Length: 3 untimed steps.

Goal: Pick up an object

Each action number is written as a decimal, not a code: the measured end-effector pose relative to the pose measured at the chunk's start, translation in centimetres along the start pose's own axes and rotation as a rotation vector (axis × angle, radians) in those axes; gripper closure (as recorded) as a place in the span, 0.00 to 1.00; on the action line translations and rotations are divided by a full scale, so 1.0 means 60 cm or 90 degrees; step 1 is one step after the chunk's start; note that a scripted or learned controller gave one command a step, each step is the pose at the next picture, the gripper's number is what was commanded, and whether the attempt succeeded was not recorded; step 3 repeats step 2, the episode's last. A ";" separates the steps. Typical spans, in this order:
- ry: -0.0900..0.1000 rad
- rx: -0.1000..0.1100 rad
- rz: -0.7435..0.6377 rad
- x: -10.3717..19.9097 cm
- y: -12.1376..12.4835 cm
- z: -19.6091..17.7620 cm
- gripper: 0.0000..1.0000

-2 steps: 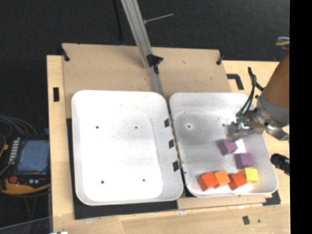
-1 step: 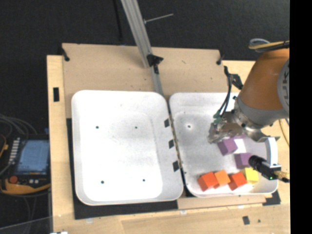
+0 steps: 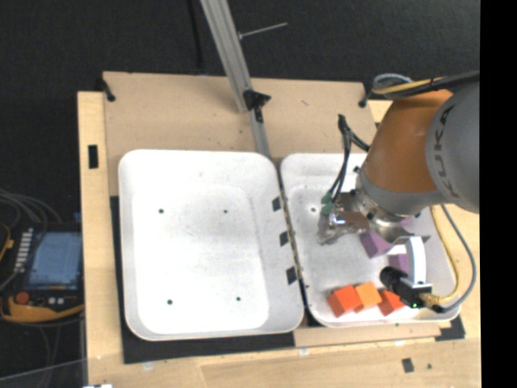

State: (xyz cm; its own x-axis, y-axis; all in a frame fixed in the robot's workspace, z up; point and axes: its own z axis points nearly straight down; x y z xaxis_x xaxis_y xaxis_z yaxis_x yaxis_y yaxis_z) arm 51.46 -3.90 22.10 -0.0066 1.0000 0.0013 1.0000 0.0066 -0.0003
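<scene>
- Grey arm with its broad orange band (image 3: 404, 156) fills the upper right of the camera view, leaning in over the right-hand shallow white bin (image 3: 311, 176).
- Below the band, the metal pincer (image 3: 333, 226) hangs low over the middle of that bin, near its left wall; whether it is open or closed cannot be told from this angle, and nothing is visibly between its tips.
- Right bin contents: a red-orange block (image 3: 346, 299), a lighter orange block (image 3: 368, 293) touching it, and a second red-orange block (image 3: 390, 301) just beside, all lined along the near wall; a small purple block (image 3: 374, 242) lies right of the pincer, partly under the wrist, with another purple piece (image 3: 399, 259) close by.
- Left shallow white bin (image 3: 198, 241) shows bare floor with a few dark dots.
- Both bins touch along their shared edge, where small black clips (image 3: 285, 238) sit.
- Tan worktop (image 3: 178, 111) leaves a bare strip behind the bins and a narrow margin in front.
- Slanted grey metal pole (image 3: 230, 47) crosses the worktop's back edge toward the bins' junction.
- Handheld control pendant with a blue screen (image 3: 48, 269) lies off the worktop at far left.
</scene>
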 end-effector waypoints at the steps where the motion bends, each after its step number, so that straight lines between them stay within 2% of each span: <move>1: 0.001 -0.002 -0.001 0.081 -0.008 -0.022 1.00; 2: 0.001 -0.002 -0.001 0.162 -0.018 -0.038 1.00; 3: 0.001 -0.002 -0.001 0.162 -0.018 -0.038 1.00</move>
